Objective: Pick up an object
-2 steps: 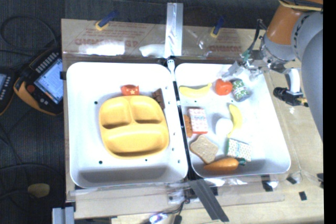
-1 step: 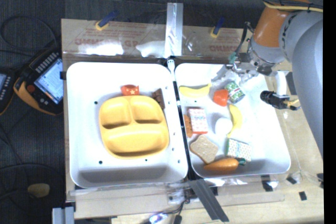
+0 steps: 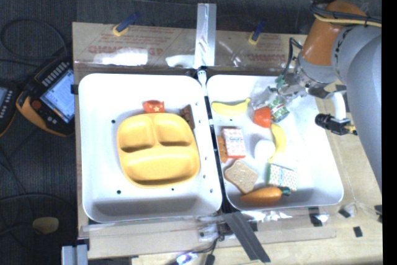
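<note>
Surface (image 3: 93,49) w/ two white bins side by side. Arm (image 3: 363,80) comes in from the right, grey w/ orange band (image 3: 322,34) above the wrist, reaching over the upper right corner of the right bin (image 3: 322,164).

Left bin (image 3: 99,133): big yellow divided tray (image 3: 158,149) near centre. Just behind it, a small red item (image 3: 153,106) & a dark brown piece (image 3: 187,113) by the tray's back right corner.

Right bin: banana (image 3: 228,107) along the back left, second yellow banana-like piece (image 3: 278,139) running down the middle. Orange carrot (image 3: 260,195) at the front edge, bread slice (image 3: 240,175) just behind it, green/white box (image 3: 282,177) to its right. Pink/white packet (image 3: 233,141) near the left wall, white round item (image 3: 262,149) beside it. Red tomato-like item (image 3: 262,116) sits near the back, touching or just next to a small green/white item (image 3: 279,112).

Jaws (image 3: 280,96) hang over the back of the right bin, right above the red item & small green/white item; cluttered there, can't tell how far apart they are or whether anything is held.

Handheld controller (image 3: 53,99), orange/black w/ lit screen, lies on the floor left of the surface.
</note>
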You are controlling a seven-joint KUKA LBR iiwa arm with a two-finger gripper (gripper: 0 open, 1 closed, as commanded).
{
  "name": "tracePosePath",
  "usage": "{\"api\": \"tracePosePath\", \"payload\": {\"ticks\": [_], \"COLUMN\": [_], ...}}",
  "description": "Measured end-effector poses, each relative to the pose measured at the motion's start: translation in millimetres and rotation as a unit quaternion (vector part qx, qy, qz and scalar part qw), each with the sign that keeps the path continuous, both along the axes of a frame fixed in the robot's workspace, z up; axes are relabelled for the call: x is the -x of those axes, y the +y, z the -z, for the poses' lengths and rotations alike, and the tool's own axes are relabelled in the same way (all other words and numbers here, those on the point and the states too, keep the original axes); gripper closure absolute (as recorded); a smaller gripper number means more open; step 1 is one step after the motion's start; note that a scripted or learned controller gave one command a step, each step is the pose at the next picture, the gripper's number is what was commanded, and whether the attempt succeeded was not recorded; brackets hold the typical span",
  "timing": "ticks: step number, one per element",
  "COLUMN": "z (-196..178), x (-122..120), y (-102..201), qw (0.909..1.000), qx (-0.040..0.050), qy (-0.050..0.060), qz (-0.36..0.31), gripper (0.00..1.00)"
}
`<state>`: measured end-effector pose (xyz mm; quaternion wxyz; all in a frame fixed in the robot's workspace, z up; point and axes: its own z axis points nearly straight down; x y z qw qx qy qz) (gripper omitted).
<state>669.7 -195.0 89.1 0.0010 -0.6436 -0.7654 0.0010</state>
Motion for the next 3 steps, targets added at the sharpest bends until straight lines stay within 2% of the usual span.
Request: {"api": "tracePosePath", "payload": {"ticks": [1,2,3], "z": [-11.0,-10.9,-21.4], "x": [-2.5,-2.3,-3.2], "y": [-0.7,-0.2,0.2], "qw": [1.0000,1.0000,1.0000], "qx": [0.0037,0.0034,0.0042], "qy": [-0.006,-0.005,-0.007], "qz": [-0.001,-0.002,-0.002], "gripper": [1.00,0.00,1.00]}}
